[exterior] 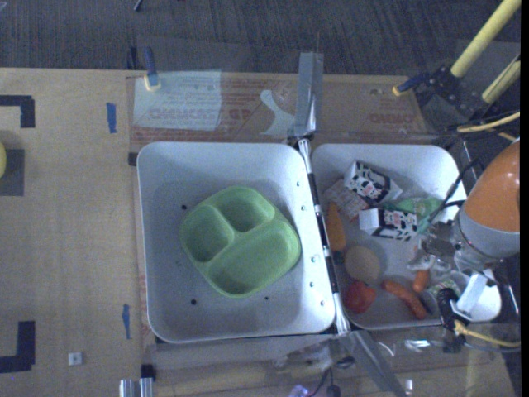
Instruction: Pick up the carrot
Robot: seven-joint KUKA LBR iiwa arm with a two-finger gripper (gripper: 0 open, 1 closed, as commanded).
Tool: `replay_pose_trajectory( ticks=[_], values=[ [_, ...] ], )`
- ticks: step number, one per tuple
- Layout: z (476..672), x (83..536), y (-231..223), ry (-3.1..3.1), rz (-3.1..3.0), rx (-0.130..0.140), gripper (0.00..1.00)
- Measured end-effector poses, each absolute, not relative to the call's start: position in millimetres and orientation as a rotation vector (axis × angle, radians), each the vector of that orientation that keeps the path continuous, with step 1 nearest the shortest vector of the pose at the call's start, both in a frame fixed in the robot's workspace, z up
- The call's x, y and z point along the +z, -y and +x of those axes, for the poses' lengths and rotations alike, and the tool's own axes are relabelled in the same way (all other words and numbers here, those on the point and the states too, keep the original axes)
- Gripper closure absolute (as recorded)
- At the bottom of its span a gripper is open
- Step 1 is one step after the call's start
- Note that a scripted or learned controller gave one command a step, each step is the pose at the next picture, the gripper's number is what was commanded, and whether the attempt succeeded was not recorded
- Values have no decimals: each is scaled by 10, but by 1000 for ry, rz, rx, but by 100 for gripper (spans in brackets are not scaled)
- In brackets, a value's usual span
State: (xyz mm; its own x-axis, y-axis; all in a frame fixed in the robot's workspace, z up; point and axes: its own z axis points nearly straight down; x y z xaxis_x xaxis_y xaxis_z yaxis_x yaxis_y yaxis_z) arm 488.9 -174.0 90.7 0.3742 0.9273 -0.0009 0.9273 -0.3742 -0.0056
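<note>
**Carrot lies just below the claw, slanting across the bin floor**

The worktop [66, 222] carries two white bins. The left bin [157, 180], well off to the claw's left in the camera view, holds a green divided plate [240, 242]. The right bin [438, 160] is the one the arm [496, 205] reaches into. The claw [431, 255] sits low over that bin's right part, in a clutter of metal and cable; I cannot tell whether it is wide or narrow, and nothing is seen held in it.

The piece I take for the carrot [405, 298] lies close below the claw and slightly left of it, on the bin floor. Its long axis runs slantwise from upper left to lower right. It is slim, orange-red and tapered. The coming move probably calls for a short shift down-view before descending.

A fatter orange piece [335, 226] lies farther left of the claw, so the identification is not certain.
</note>
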Motion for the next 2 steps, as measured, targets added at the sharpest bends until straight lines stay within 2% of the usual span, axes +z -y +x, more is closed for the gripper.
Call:
replay_pose_trajectory(
  ticks=[1,2],
  values=[
    [4895,1999,1272,1748,-2609,1,100],
    [4901,2093,1266,1752,-2607,3,100]
  ],
)
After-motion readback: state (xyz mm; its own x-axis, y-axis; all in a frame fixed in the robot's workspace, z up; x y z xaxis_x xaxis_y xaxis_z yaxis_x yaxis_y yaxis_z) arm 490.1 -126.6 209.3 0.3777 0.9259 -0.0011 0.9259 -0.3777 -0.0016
